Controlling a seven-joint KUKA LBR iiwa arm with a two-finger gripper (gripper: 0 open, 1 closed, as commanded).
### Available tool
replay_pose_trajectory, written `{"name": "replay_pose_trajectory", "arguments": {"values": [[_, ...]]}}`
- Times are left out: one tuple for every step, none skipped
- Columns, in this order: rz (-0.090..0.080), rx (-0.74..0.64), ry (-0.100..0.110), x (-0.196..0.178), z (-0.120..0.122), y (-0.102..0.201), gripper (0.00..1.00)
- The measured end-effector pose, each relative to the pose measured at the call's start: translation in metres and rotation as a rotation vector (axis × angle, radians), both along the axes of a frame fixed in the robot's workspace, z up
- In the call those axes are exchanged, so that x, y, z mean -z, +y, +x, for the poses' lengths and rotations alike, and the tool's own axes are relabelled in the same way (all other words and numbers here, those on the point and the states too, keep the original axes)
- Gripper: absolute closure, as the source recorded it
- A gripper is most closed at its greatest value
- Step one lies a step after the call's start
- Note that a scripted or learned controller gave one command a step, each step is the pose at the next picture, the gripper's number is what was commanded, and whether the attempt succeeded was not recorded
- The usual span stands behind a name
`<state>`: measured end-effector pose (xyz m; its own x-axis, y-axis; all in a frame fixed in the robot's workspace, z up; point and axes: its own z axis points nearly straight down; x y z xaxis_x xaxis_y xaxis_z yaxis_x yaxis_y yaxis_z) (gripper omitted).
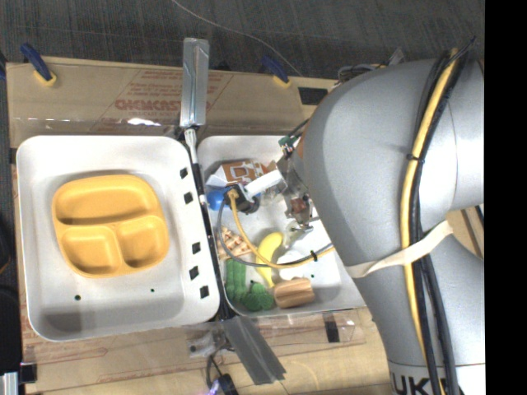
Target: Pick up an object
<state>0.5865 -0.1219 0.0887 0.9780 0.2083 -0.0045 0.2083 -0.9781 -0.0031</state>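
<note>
Right bin [329, 280], frame centre: green toy [244, 285], yellow fruit [270, 245], block [294, 292] heaped for picking. Gripper [298, 212] low above heap; grip state cannot tell. Left bin [41, 245]: yellow tray [109, 222].

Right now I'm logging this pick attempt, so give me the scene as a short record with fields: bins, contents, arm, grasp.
left bin: holds a yellow divided tray
right bin: holds a clutter of small things
right bin contents: green item, yellow item, brown block, printed brown box, blue item
arm: reaches in from the right, covering much of the right bin
gripper: low over the right bin's middle
grasp: nothing seen held; state of the jaws unclear
</note>
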Motion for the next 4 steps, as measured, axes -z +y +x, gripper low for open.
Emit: {"name": "replay_pose_trajectory", "arguments": {"values": [[-0.002,0.001,-0.006,-0.097,0.018,-0.001,0.00],[0.001,0.005,0.009,-0.005,0.029,-0.047,0.00],[-0.001,0.002,0.004,0.001,0.021,-0.013,0.00],[0.001,-0.074,0.001,-0.017,0.063,-0.049,0.00]]}}
